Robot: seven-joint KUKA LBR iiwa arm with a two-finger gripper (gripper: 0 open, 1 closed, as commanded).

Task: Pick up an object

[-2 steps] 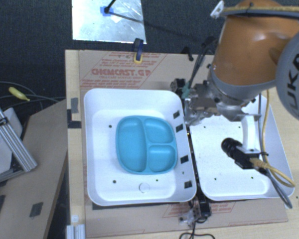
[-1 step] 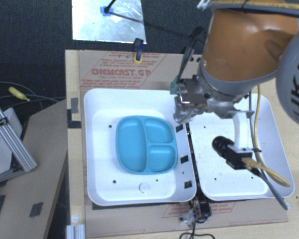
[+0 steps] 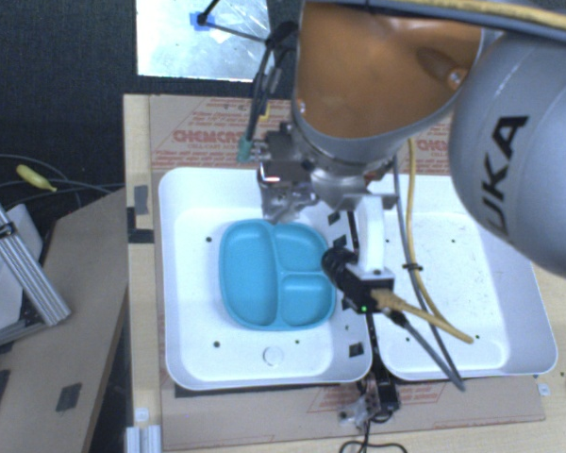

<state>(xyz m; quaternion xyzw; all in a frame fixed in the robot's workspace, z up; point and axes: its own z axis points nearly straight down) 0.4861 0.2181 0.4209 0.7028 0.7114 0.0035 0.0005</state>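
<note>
- My arm [image 3: 424, 74] enters from the right and upper part of the camera view; its orange band and grey housing cover the far ends of both bins.
- My claw [image 3: 285, 199] hangs over the far edge of the left bin [image 3: 193, 253], just above the far rim of the blue plate [image 3: 274, 274].
- Claw state: cannot be determined. The wrist body hides the tips, so whether they stand apart or together is not readable.
- No object is seen between the tips.
- The blue plate is a shallow divided tray with three compartments. It lies flat in the left bin, toward that bin's right side, close to the wall shared with the right bin [image 3: 491, 272].
- A small white disc [image 3: 273, 355] lies on the left bin's floor near the near wall, apart from the plate.
- A black cable fitting [image 3: 351, 281] with a green light hangs from my arm, overlapping the plate's right edge; whether it touches the plate cannot be told.
- A yellow hose [image 3: 424, 311] runs from my arm across the right bin.
- Both bins rest on cardboard [image 3: 198, 125] on the desk.
</note>
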